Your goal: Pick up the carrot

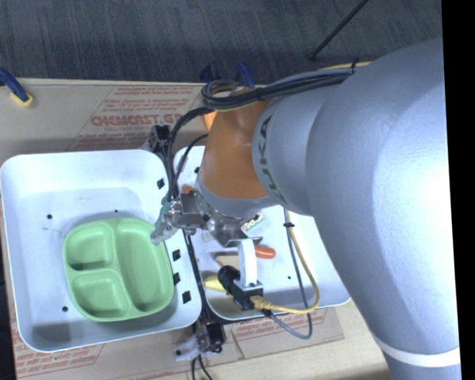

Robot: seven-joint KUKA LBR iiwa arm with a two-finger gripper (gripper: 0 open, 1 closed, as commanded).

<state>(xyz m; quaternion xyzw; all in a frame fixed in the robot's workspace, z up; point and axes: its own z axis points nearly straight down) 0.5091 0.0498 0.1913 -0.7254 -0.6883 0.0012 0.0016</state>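
Progress on the pick looks slight to us: the carrot is not lifted. We see it as a small orange shape on the floor of the right bin, to the right of the green plate and beyond the wall that parts the two bins. Much of it is tucked under the wrist hardware, so that just a short stretch shows. The plate itself, three-sectioned and bare, sits in the left bin and has no part in the job.

The gripper hangs at the plate's right rim, on the plate's side of the dividing wall and apart from the carrot. Whether it is open or closed we cannot tell, since wrist and cables cover too much of it from this angle. We see nothing orange at its tip, so we judge that it carries nothing of the task.

A yellow thing lies just past the wall from the plate's lower right corner, nearer the plate than the carrot is; we cannot make out what it is.

As we read it, the arm is low over the bins and little else is achieved. Nearly all is left: the gripper must go rightward from the plate, across the wall, line up over the carrot, descend, close on it and raise it clear.
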